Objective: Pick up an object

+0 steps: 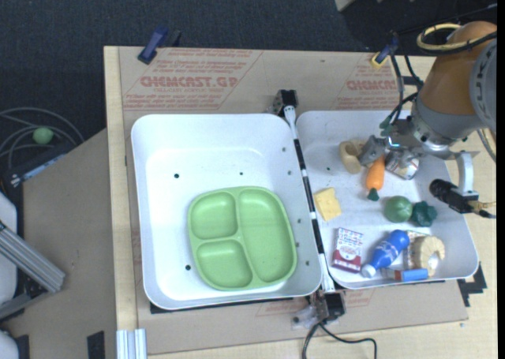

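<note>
**A:** What carries everything?

**B:** A bench topped with a brown sheet [237, 69]; red print on it reads "CHEMCAST GP", once near the far edge above the left bin and again, partly hidden, above the right bin; smaller red lines sit around that name, too fine to read. Two shallow white bins lie side by side on the sheet, their inner rims touching.

**A:** What is in the left bin [158, 160]?

**B:** A pale green divided plate [241, 237] with three compartments, lying flat toward the bin's near edge.

**A:** And the right bin [465, 263]?

**B:** A scatter of small things; a yellow block [327, 204] by the inner rim; a red and white carton [347, 248] near the near edge, its print too small to read; a blue bottle [388, 249] just beside it, lying on its side; a tan, bread-like piece [427, 251] toward the near right corner; a small blue and orange tube [410, 274] against the near rim; a green round thing [398, 208] mid-bin with a darker green piece [424, 213] touching it; a beige lump [352, 154] toward the far edge; an orange carrot-shaped toy [375, 175], standing on a slant.

**A:** Where is the gripper?

**B:** The gripper [390, 154] hangs over the far half of the right bin, under the arm's orange band; the carrot-shaped toy's upper end sits right at it, the beige lump just to its left; I cannot tell how the jaws stand, nor whether they hold the toy.
</note>
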